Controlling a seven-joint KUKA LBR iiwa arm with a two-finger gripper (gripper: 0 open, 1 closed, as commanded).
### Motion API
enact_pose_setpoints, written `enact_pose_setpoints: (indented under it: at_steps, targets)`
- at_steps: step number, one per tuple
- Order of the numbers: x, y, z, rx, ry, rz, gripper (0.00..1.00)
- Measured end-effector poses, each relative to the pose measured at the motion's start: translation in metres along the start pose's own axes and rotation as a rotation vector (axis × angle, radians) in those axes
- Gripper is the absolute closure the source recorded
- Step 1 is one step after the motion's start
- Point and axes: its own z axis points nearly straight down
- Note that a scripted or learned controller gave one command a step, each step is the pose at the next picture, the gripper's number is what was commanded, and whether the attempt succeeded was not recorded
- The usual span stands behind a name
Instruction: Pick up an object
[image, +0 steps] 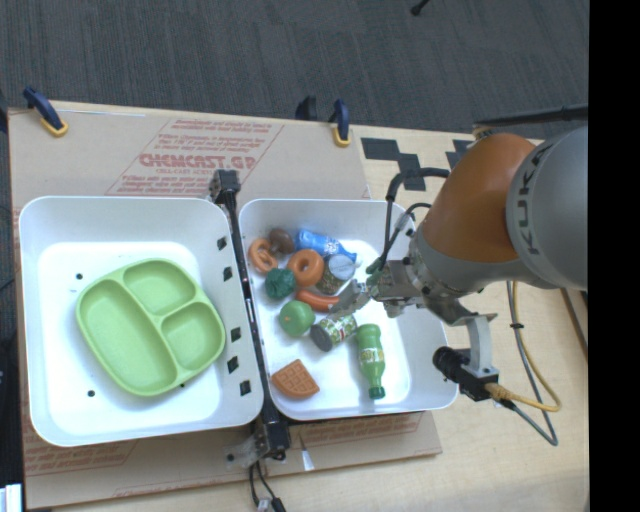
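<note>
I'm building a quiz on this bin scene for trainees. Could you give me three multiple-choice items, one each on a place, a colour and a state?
1. Where is the green divided plate?
A. left bin
B. right bin
C. on the cardboard

2. What colour is the bottle?
A. red
B. green
C. blue

3. How is that bottle placed?
A. upright
B. lying on its side
C. lifted clear of the bin

Key: 1 A, it sits alone in the left bin. 2 B, its body and cap look green. 3 B, it lies flat on the right bin floor.

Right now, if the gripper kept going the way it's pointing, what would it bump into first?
The gripper points left into the right bin's pile. It would probably meet the orange carrot-like toy first, then the green ball. Depth is unclear from above.
</note>
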Motion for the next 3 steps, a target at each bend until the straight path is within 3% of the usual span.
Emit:
enact_pose_setpoints:
  at_steps: [1,2,3]
  targets:
    - [-0.080,0.010,0.116,0.002,0.001,0.000,0.00]
    - [-0.079,0.011,0.110,0.007,0.001,-0.008,1.00]
    - [-0.057,-0.011,-0.013,-0.009,-0.002,0.000,1.00]
